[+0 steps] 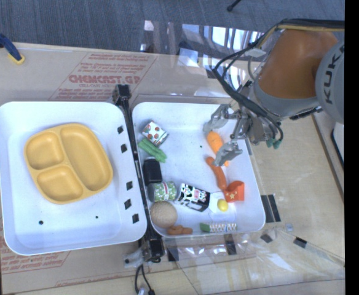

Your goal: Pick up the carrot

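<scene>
The table point(38, 72) carries two shallow white bins side by side. The left bin point(7, 183) holds a yellow divided plate point(66, 161), well apart from my work. The right bin point(185, 118) is where everything crowds: most of the toys lie along its near side and its left wall, leaving bare white floor in the middle and toward the far edge.

My arm point(296, 60) reaches in from the right, over the bin's right rim, so that my claw point(222, 137) hangs above the bin's right half. The fingers stand apart, one at the far side and one at the near side of a short orange piece point(214, 142) that sits between them; I judge nothing is clamped yet.

The carrot point(217, 174), long and thin, lies just below that piece, running toward a red block point(235, 191) near the right wall. That wall and the block leave little room on the carrot's right; the open floor is on its left, so I judge an approach from above safest.
</scene>
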